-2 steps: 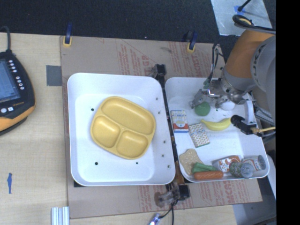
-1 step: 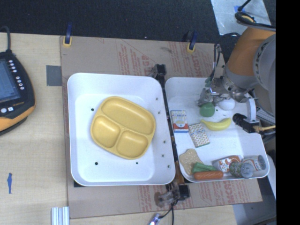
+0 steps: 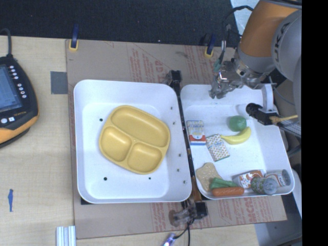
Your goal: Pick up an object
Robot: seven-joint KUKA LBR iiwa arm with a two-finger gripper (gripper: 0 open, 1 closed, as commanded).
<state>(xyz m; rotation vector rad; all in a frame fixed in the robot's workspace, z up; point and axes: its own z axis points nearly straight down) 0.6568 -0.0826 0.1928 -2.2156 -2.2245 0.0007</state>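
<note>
Several toys lie below claw.

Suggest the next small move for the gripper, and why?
Probably move toward the near side of the right bin and descend over the banana. The gripper hovers at the bin's far rim with nothing seen between its fingers, and the items lie nearer the camera.

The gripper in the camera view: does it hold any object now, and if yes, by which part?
Nothing is seen held. The gripper hangs over the far edge of the right bin, apart from the banana and other items.
</note>
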